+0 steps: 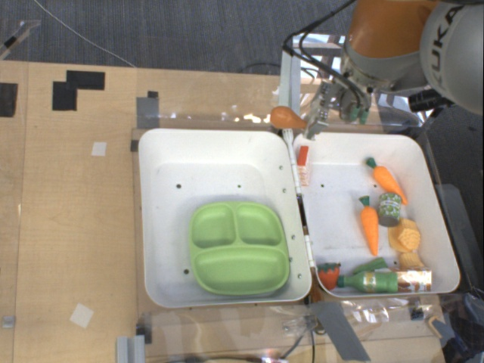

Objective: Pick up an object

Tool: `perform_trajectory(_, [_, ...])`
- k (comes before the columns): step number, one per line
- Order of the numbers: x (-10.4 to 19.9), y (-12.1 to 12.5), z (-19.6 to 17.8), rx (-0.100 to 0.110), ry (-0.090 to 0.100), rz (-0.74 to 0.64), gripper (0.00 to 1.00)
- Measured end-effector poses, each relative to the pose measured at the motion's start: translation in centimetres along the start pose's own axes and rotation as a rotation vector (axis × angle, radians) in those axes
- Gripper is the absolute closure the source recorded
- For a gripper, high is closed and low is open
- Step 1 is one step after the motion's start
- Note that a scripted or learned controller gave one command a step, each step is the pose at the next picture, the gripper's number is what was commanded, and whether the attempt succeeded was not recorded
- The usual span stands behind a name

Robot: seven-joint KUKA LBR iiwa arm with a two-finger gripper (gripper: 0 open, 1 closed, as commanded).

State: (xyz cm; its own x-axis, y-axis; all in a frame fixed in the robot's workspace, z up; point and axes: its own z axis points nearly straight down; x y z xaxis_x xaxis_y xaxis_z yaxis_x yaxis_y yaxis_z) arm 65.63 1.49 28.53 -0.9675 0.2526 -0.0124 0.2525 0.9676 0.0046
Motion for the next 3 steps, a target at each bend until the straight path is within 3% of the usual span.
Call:
perform_trajectory(1, [-0.2,0.2,-1.4,-0.003,-0.010,-0.006,1.00])
perform_trajectory(2, [5.0,3.3,-0.4,0.000,0.006,-0.016,1.00])
perform_trajectory(3, [14.9,0.2,-1.5,0.000,0.003,0.047,1.00])
